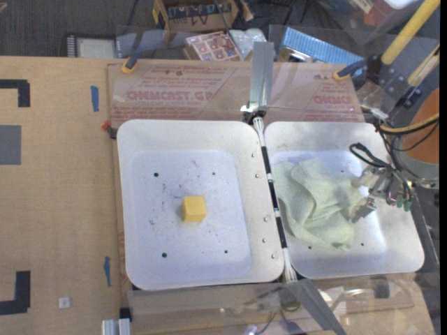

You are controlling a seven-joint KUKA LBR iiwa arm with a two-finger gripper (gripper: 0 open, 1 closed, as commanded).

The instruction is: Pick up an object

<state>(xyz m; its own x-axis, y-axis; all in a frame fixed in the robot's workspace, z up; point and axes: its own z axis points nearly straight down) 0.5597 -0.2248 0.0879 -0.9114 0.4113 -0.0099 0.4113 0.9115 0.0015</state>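
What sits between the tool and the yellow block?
In the camera view, the crumpled pale green cloth in the right white bin lies beside the tool; then the bins' shared rims, then bare floor of the left white bin up to the small yellow block.

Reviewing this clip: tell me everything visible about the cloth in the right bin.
The cloth is pale green, soft-looking fabric, crumpled with folds, lying flat on the floor of the right bin. It spreads from near the bin's left wall toward the middle. The gripper sits at its right edge, seemingly touching it; whether fabric is between the fingers cannot be told.
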